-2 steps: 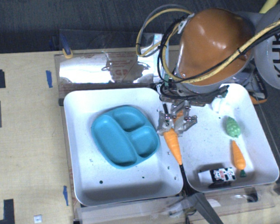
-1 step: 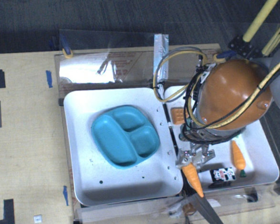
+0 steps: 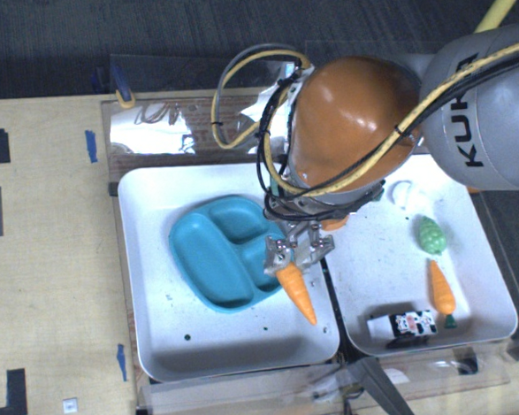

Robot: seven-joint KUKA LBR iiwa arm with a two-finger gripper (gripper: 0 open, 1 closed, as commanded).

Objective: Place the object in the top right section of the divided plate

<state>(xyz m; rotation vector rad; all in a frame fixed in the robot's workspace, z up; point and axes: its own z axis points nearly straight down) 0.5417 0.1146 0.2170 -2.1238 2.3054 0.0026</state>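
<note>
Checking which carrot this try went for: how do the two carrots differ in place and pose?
The left carrot hangs at the gripper, its thick end between the fingers, over the left bin beside the blue plate. The right carrot lies loose in the right bin, apart from the gripper. The left carrot's tip slants toward the lower right; the right carrot's thick end points down. Both are orange and tapered.

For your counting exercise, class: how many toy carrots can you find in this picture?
2. One carrot sits at the tool, by the blue divided plate in the left bin. The other carrot lies in the right bin. The arm may hide more.
</note>
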